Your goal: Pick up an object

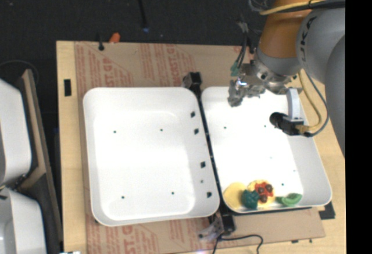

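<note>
Several toys (261, 195), row lengthwise along right bin's (256, 142) near wall.

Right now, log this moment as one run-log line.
phase: approach | gripper: over right bin far edge, nothing seen held | objects: small toy pile at right bin near edge | left bin: untouched

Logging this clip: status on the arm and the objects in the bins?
Gripper over right bin's far left corner. Small objects clustered at its near edge, untouched, well apart from gripper. Nothing between them.
</note>
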### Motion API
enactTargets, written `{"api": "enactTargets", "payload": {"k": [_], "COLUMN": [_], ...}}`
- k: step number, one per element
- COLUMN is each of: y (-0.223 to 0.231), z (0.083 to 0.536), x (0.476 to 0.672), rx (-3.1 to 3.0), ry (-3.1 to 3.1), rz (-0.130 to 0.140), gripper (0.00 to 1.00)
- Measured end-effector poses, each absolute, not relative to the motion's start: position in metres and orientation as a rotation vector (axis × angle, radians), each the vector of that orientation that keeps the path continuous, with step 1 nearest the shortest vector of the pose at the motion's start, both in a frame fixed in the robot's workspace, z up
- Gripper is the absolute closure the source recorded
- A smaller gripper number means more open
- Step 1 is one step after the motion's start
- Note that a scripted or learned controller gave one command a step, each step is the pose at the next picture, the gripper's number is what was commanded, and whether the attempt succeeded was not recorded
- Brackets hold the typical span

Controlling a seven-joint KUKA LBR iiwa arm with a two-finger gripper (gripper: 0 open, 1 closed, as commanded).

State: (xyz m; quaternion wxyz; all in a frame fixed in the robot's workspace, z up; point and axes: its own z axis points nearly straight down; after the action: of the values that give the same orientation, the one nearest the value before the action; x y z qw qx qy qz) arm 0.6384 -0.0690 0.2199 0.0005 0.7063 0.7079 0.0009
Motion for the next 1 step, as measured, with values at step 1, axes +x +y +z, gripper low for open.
{"api": "enactTargets", "payload": {"k": [1], "y": [-0.0250], "z": [0.2340], "x": [0.6213], "rx": [2.218], "ry": [2.224], "rz": [0.003], "gripper": [1.00]}}
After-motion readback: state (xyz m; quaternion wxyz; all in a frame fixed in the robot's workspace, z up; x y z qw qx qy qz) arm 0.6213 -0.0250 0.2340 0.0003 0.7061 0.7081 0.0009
